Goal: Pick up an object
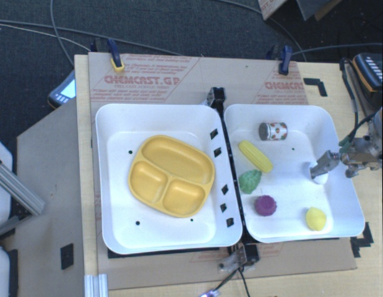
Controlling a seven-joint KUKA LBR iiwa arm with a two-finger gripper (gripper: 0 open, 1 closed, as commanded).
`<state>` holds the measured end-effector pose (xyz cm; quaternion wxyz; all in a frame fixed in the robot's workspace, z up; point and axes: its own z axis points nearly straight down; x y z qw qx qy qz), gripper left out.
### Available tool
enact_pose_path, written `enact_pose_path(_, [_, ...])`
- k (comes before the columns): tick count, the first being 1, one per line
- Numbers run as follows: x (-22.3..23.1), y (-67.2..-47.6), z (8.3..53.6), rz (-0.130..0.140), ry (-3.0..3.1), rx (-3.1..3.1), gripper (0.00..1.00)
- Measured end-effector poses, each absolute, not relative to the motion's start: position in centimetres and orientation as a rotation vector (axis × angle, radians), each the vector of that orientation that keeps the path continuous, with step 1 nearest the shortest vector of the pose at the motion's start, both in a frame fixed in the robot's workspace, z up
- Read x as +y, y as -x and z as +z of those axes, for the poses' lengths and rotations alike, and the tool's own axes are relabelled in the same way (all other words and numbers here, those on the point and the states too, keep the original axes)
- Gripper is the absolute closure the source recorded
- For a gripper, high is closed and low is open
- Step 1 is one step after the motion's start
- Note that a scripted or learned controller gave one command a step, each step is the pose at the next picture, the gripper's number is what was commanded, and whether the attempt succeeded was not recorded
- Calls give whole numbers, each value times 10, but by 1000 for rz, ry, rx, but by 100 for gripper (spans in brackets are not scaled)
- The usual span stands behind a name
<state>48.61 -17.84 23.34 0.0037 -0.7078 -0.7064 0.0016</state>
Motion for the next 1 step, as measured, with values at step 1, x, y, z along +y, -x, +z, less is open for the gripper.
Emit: enact_pose_path(1, [-178,-488,236,0,2220,-2220,0])
